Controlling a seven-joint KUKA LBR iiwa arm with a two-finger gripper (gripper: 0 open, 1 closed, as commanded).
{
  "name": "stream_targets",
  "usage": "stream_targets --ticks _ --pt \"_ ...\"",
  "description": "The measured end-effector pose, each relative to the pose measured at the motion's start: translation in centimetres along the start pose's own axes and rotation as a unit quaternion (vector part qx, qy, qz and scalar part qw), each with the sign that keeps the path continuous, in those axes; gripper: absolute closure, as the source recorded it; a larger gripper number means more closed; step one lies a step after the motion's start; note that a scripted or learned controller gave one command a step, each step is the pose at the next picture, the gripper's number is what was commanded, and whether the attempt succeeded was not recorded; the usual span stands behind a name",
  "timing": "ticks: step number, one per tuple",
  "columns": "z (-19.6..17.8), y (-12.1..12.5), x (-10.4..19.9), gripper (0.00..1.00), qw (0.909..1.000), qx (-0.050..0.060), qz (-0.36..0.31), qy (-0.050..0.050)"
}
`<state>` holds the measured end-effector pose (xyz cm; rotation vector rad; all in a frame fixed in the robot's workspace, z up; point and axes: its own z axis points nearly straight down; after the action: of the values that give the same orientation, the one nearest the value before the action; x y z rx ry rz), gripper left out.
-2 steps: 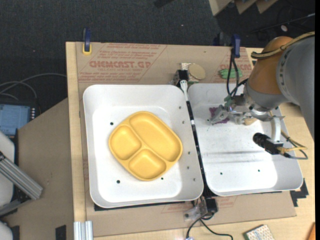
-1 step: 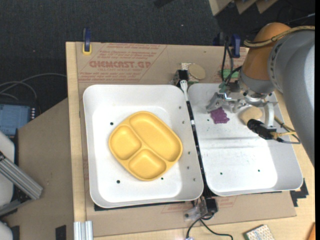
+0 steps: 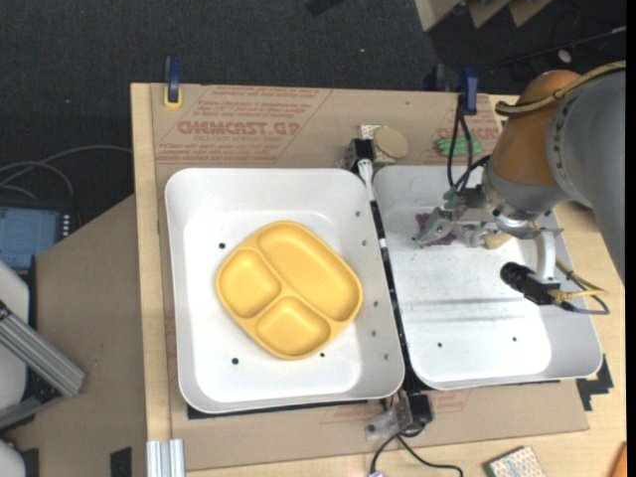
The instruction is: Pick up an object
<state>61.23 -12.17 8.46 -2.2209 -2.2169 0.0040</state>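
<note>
Nearest the camera, along the bench's (image 3: pixel 556 420) front edge, sit a small black clip-like fitting (image 3: pixel 415 408) and some cable under the seam between the two white bins. One bin, the left bin (image 3: pixel 189 296), holds a single yellow divided tray (image 3: pixel 288 288) with three compartments, lying flat and turned at a slant in the bin's middle. It touches no wall, and bare white floor runs all round it, widest toward the back edge and the front left corner.

Reaching in from the right, the grey arm (image 3: pixel 586 137) bends down over the right bin (image 3: pixel 517 356), its orange band (image 3: pixel 527 147) above the wrist. The gripper (image 3: pixel 452 229) hangs low over that bin's back left part, near the wall shared with the left bin. Something small and purplish (image 3: pixel 429 229) shows at its tip, too blurred to name, and I cannot tell how the jaws stand or if they grip it. A black part with yellowish wires (image 3: pixel 542 286) juts from the wrist over the bin's right side.

Most of the right bin's floor toward its front edge lies bare. Two blue clamps (image 3: pixel 173 76) pin the back edge of the bench, one at each back corner region.
</note>
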Motion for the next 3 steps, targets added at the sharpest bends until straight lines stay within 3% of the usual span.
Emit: stream_targets --ticks 1,2,3 --pt "-0.1 5.7 0.2 0.00 1.0000 -0.006 -0.002 -0.001" --pt "0.0 -1.3 -3.2 0.00 1.0000 0.001 0.001 0.000" --pt "-0.1 5.8 0.3 0.00 1.0000 -0.006 -0.004 -0.001"
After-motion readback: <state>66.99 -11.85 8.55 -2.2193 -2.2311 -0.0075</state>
